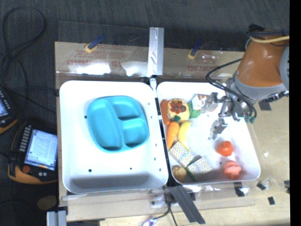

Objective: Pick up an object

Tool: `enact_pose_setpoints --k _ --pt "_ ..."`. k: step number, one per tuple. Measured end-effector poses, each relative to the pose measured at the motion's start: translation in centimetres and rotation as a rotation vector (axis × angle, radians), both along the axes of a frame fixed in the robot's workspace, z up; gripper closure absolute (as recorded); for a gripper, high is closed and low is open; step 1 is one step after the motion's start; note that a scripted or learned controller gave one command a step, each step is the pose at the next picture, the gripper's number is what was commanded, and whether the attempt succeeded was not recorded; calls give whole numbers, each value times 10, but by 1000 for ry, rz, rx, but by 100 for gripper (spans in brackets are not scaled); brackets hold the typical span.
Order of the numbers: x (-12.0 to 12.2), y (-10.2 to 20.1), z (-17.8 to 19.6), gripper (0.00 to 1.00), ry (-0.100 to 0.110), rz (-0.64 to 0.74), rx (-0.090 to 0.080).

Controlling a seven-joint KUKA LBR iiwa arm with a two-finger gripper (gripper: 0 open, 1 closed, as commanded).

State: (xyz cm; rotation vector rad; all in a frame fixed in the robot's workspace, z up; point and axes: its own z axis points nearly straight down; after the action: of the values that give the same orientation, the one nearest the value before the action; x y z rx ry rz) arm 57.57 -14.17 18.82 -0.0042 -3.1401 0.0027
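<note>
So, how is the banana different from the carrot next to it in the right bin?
The banana is yellow, the carrot orange. The banana curves, while the carrot is straight and tapers. The banana lies farther from the bin's left wall than the carrot. Both lie lengthwise side by side.

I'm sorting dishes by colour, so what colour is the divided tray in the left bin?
The divided tray is light blue, plain, seen clearly in the camera view.

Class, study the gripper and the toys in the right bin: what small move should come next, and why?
Probably lower the gripper a little toward the tomato. The tomato sits just below it in the view, apart from the other toys, and nothing is seen held in the gripper.
</note>
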Motion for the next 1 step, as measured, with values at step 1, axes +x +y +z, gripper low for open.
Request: enact_pose_setpoints --k 1 --pt "-23 -77 -21 0 0 134 1"
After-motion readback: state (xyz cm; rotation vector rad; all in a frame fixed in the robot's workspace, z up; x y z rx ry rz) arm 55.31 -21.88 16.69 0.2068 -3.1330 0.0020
